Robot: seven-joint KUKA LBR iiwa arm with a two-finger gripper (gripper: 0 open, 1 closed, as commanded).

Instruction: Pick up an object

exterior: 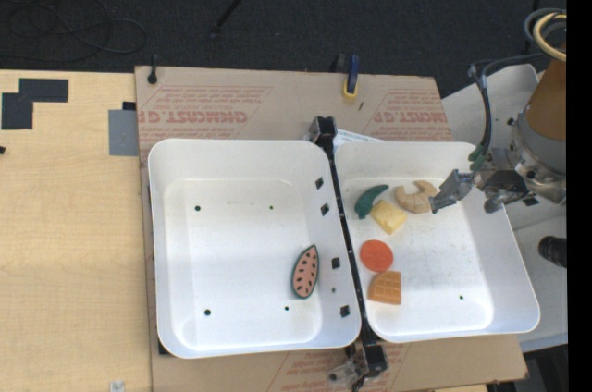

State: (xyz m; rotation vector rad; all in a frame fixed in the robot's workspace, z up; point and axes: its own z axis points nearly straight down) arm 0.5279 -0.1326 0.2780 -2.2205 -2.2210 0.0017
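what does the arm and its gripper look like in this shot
The arm enters from the right edge: an orange band above a pale grey wrist section. A dark cable loops off the wrist, and a coiled yellowish cable sits by the top of the orange band. The gripper is grey metal with darker fittings, its slim fingers reaching over the right bin.

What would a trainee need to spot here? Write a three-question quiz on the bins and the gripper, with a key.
1. True or false: the watermelon slice lies in the left bin.
2. Which item lies nearest the gripper? A) orange wedge B) tan shrimp-shaped piece C) red disc
3. Fill in: the green piece touches the ____ block in the right bin.

Key: 1 true; 2 B; 3 yellow.
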